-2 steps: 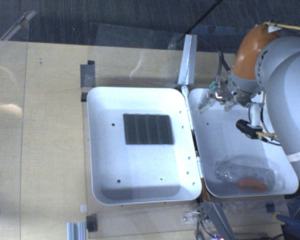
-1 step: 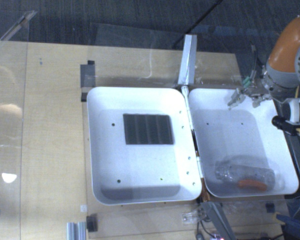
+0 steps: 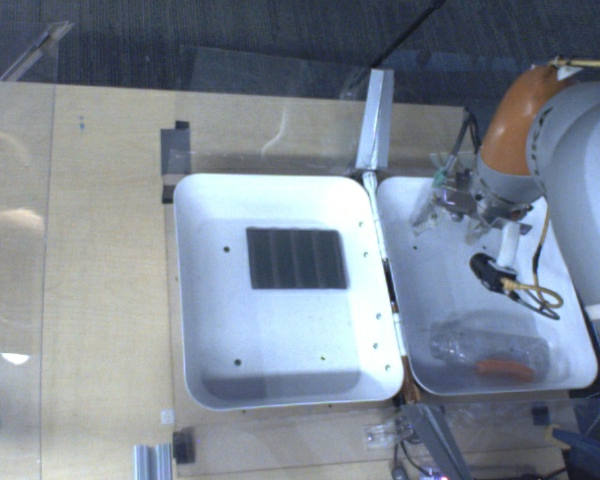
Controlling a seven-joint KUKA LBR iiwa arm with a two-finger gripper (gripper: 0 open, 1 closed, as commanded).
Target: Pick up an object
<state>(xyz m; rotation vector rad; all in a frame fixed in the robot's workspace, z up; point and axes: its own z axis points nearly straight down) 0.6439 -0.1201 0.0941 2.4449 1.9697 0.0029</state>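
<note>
Orange object point(image 3: 505, 369) lies in right bin point(image 3: 428, 290), well apart from hand point(image 3: 445, 206).

A broad, rounded arm point(image 3: 585, 158) in pale grey casing is recorded. A smooth orange band point(image 3: 515, 118) is noted above the wrist, with a darker grey ring beneath it. The gripper point(image 3: 448, 208) is seen as pale metal, with thin dark cables alongside.

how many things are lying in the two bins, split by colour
dark grey ribbed rectangle, in the left bin: 1
clear plastic thing, in the right bin: 1
orange-red thing, in the right bin: 1
total: 3
</note>
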